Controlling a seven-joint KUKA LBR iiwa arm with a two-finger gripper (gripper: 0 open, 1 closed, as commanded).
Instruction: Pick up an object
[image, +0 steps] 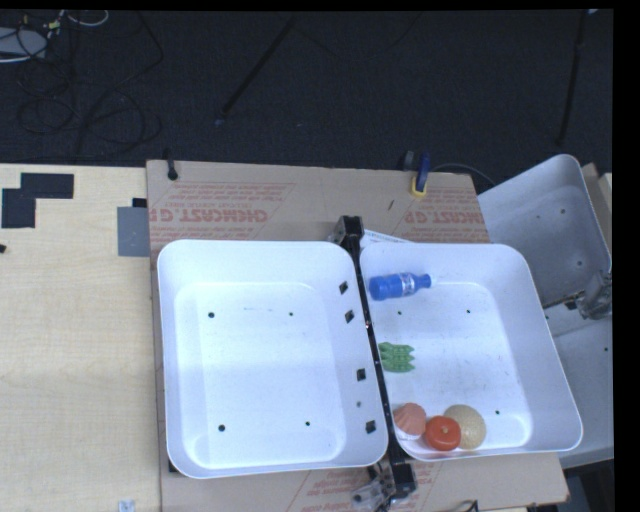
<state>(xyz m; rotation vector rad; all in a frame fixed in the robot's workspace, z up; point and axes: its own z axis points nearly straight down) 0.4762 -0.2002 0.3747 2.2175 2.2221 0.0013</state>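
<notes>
The right bin (520, 300) holds a blue bottle (398, 285) lying on its side near the far left corner. A small green object (396, 357) lies by the bin's left wall. At the near left corner sit a pink round object (409, 418), a red round object (442, 433) and a tan round object (466, 424), touching one another.
The left bin (260, 360) sits beside the right one, joined along a black divider with clips (362, 340). Both rest on a cardboard sheet (250, 205) on a light wooden bench. A grey metal panel (550, 215) stands at the right.
</notes>
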